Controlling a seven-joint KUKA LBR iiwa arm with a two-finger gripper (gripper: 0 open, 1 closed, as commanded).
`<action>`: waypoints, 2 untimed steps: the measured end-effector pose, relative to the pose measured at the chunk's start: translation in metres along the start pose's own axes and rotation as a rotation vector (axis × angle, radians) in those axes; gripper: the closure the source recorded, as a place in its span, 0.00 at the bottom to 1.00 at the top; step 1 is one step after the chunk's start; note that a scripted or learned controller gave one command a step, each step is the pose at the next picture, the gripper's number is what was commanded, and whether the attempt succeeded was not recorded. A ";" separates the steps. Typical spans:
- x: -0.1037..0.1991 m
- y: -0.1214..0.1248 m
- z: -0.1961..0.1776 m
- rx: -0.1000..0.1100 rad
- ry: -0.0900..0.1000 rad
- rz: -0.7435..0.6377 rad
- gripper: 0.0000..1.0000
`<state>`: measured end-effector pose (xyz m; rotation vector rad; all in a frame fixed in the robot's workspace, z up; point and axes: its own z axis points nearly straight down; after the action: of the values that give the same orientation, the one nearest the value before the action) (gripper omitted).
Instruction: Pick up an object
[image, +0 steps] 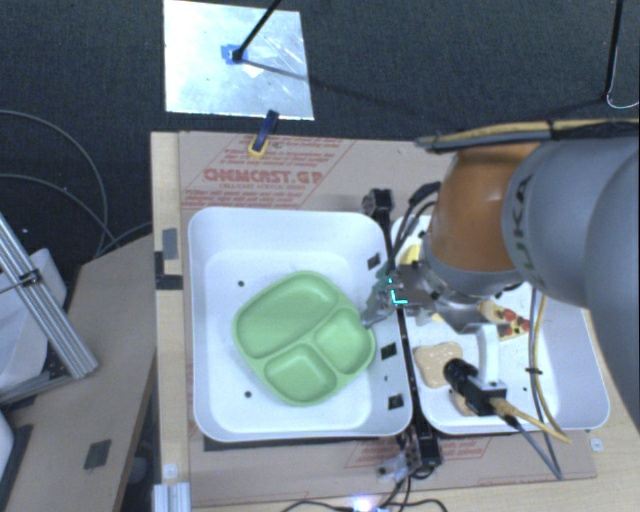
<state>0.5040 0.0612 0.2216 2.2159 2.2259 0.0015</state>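
Camera view: pale green three-compartment plate, flat in left bin.

The arm hides much of the right bin

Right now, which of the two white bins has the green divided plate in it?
The left bin, farther from the arm. The green plate lies in it; the right bin holds small tan items instead.

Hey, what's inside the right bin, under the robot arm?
In the right bin, a tan toast-like piece and a small colourful item show. The arm covers most of that bin, so anything beneath it is hidden.
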 end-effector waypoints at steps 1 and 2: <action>0.000 0.001 -0.011 -0.002 0.001 -0.005 1.00; 0.000 0.001 -0.010 -0.001 0.000 -0.005 0.00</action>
<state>0.5048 0.0613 0.2319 2.2093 2.2311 0.0031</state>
